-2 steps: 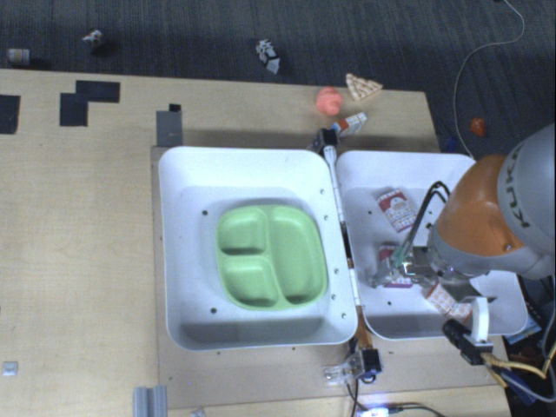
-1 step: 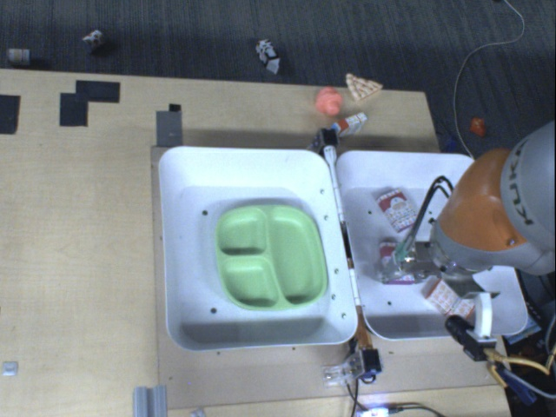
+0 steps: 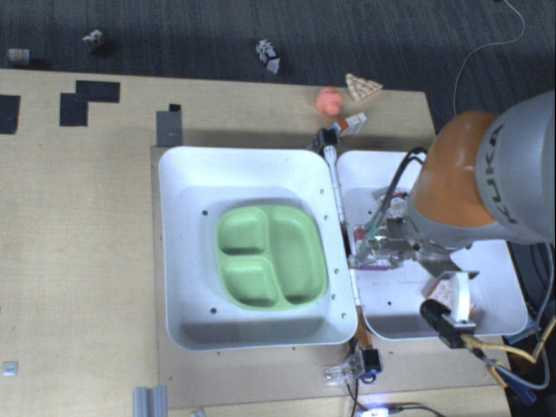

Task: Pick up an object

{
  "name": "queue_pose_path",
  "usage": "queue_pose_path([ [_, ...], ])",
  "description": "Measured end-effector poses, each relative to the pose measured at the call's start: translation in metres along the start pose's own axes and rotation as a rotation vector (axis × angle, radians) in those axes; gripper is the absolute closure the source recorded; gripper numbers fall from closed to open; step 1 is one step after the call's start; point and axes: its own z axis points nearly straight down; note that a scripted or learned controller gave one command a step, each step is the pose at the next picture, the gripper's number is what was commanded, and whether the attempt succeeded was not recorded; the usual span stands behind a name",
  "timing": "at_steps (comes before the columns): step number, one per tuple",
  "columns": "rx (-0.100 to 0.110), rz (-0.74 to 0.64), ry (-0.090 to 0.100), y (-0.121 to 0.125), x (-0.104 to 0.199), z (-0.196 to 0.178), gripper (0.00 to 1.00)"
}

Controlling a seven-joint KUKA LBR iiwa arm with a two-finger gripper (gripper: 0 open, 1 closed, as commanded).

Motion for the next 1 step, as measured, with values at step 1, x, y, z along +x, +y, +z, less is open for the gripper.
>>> queue_pose_path([
  [1, 0.002, -0.001, 0.001, -0.0003, 0.0642, -0.0076, 1.00],
])
